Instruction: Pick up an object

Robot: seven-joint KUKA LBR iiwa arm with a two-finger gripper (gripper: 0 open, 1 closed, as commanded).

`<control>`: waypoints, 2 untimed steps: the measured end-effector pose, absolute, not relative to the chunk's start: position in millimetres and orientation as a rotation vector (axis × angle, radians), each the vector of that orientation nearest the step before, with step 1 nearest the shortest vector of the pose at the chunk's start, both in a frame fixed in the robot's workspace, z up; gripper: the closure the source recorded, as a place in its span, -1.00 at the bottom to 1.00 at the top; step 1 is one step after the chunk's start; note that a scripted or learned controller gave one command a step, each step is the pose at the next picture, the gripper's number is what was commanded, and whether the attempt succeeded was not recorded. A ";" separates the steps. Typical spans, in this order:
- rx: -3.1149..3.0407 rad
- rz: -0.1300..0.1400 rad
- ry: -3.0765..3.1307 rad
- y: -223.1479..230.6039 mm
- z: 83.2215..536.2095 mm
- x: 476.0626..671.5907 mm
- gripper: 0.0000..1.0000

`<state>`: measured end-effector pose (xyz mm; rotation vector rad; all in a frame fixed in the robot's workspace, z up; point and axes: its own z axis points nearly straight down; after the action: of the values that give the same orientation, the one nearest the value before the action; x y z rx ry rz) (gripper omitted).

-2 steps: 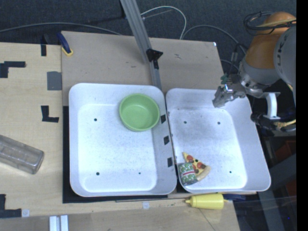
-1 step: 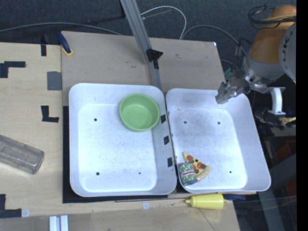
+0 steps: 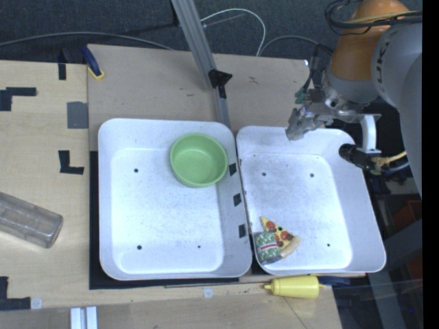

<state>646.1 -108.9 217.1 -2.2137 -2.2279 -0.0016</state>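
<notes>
A green bowl point(image 3: 198, 159) sits upright at the back of the left bin point(image 3: 120, 204). A toy pizza slice point(image 3: 282, 238) lies beside a small patterned green item point(image 3: 266, 247) in the near left corner of the right bin point(image 3: 357, 204). My gripper point(image 3: 299, 127) hangs over the right bin's far rim, well away from those objects. Nothing shows under its fingers.
A yellow bottle point(image 3: 296, 287) lies on the bench in front of the right bin. A clear plastic cylinder point(image 3: 27, 219) rests on the bench at far left. A grey pole point(image 3: 197, 40) slants up from behind the bins. Cables run across the back.
</notes>
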 end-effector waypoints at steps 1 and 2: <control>-2.213 -0.003 -2.228 -56.0 228.4 657.1 1.00; -2.213 0.001 -2.227 -3.6 217.3 661.6 1.00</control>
<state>661.6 -3.6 217.3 -2.2126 -2.2265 0.0013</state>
